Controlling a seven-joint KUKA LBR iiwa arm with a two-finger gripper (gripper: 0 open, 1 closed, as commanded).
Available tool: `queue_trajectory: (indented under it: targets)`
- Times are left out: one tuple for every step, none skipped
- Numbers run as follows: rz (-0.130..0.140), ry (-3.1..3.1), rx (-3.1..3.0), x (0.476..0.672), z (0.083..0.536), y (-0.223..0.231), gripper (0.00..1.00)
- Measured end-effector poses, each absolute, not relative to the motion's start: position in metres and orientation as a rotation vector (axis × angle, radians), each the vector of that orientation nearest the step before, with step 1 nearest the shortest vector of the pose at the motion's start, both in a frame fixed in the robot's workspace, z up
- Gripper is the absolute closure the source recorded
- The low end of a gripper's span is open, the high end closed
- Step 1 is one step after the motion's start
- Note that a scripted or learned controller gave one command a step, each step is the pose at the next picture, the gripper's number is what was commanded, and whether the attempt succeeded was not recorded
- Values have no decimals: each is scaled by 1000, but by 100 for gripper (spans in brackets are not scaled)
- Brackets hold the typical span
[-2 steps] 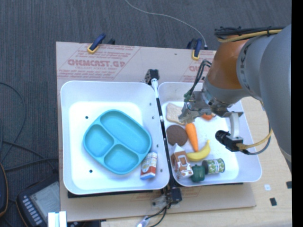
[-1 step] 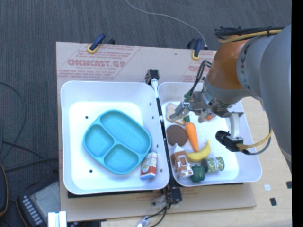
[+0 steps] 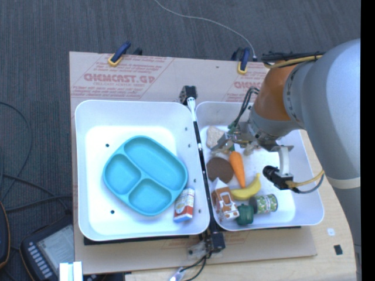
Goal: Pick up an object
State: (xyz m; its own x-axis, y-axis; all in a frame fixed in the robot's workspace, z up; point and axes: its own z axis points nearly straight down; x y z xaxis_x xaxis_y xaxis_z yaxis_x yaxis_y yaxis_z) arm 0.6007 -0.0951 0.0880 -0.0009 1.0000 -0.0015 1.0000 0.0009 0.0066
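Bench (image 3: 117,75): brown board, red lettering, blue-and-yellow clamps at its far edge. Two white bins side by side.

Left bin (image 3: 94,113): blue divided plate (image 3: 145,174) with three compartments, lying flat near the middle. A small red-and-white carton (image 3: 184,206) sits just beside the plate's near-right edge, close to the wall between the bins.

Right bin (image 3: 307,206): objects crowded along its left side. From far to near:
- pale, lumpy item (image 3: 214,136) at the far left;
- carrot (image 3: 237,165), orange, lying lengthwise with its top toward the far side;
- brown rounded piece (image 3: 220,168) touching the carrot's left side;
- banana (image 3: 248,188) just below the carrot's tip;
- orange-and-white box (image 3: 223,202) left of the banana;
- green pepper (image 3: 244,215) and small green-labelled can (image 3: 266,204) near the front wall, side by side.

Arm (image 3: 328,104) reaches in from the right, orange band above the wrist, over the far part of the right bin. Hand (image 3: 237,142) is low over the clutter, directly above the carrot's top end and next to the pale item. Cannot tell how far the hand is parted, nor whether anything is in its grip; the wrist body blocks that detail. The carrot's visible length rests in the bin.
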Motion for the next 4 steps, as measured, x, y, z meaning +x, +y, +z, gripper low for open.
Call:
queue_trajectory:
  targets:
    - [6, 2216, 2213, 602, 99, -96, 100]
    - [0, 2222, 2218, 651, 218, -43, 100]
    - [-2, 2222, 2220, 644, 218, -3, 100]
    - [-5, 2224, 2223, 541, 188, 24, 100]
